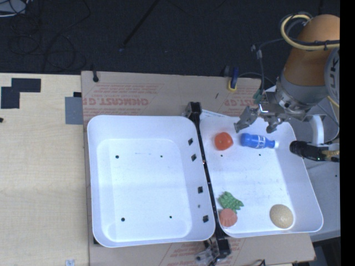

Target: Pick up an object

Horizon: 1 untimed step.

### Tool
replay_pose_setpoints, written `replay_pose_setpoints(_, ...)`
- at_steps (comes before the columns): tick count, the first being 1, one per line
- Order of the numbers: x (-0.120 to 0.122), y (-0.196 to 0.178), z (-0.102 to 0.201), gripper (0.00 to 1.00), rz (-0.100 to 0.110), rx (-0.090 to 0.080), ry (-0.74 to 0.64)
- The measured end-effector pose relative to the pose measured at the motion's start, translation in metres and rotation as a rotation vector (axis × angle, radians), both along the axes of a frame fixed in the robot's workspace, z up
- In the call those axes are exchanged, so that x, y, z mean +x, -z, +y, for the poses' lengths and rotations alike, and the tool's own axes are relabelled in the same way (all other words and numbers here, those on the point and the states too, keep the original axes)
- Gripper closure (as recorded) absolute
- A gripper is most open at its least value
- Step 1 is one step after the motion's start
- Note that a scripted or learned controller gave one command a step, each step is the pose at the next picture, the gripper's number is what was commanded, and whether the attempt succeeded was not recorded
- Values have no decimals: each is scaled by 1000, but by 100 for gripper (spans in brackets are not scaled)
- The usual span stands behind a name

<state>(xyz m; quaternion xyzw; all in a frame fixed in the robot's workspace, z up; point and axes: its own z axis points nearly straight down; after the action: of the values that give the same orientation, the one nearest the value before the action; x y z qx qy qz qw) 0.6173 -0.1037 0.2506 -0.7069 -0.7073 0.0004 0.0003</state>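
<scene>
The arm comes in from the right side, and its gripper (258,122) hangs over the far end of the right bin (302,173). The two fingers (243,124) are spread wide apart, one on each side, and there is nothing between them. Right under them, just a bit toward me, lies a blue bottle (256,141) on the white floor of that bin. It is on its side. Its long way runs left to right, with the pale cap end pointing right. The fingers also sit left and right of each other, so they line up along the bottle, not across it. I think that is the thing that matters most: to pinch the bottle round its thin middle, the fingers may need to turn, or else they would have to reach past both ends. A red ball (223,141) sits just left of the bottle, near but apart from it. Down at the near end of the same bin are a strawberry toy (228,212) with green leaves and a tan ball (282,215), both well away from the fingers. The left bin (97,165) is beside it on the worktop (39,170).
</scene>
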Motion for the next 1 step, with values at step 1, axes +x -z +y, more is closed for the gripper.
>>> replay_pose_setpoints(1, -74, 109, 14, 0, 18, 4, 2)
